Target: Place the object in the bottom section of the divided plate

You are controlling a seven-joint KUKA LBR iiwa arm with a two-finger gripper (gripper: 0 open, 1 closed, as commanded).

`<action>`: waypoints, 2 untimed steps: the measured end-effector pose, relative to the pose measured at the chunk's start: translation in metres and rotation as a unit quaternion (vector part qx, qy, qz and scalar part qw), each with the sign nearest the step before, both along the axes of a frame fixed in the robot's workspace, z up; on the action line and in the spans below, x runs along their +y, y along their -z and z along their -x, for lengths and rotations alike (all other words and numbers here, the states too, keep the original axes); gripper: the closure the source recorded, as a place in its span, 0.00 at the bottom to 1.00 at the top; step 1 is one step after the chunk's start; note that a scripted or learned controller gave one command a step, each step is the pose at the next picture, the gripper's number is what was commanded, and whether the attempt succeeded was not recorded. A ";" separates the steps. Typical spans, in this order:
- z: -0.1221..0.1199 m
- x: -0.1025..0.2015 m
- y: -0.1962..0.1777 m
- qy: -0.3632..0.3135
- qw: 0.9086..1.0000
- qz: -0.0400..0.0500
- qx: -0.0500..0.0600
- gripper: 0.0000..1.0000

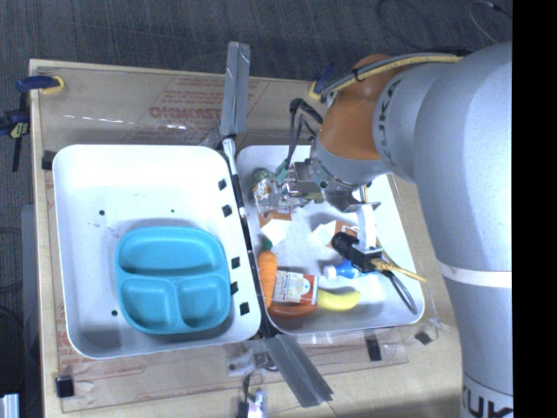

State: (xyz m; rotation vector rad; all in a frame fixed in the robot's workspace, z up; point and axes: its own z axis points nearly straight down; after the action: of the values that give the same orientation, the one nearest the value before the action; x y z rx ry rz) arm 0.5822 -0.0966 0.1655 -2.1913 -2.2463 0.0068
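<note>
Wood makes up your surface [130, 85], and dark grey carpet [130, 16] lies behind it. Two white bins sit side by side. Your left bin [87, 181] holds the blue divided plate [172, 279]. Your right bin [405, 307] holds a carrot [267, 271], a banana [339, 300] and a juice carton [293, 289]. Your pincer [277, 190] hangs over the right bin's far corner; you cannot tell how wide it is.
</note>
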 end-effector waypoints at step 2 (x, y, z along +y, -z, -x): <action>-0.003 0.061 -0.023 -0.133 0.991 0.000 0.000 0.00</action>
State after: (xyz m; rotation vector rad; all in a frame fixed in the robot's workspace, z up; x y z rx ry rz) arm 0.5855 -0.0358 0.1889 -1.8723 -2.5190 0.0054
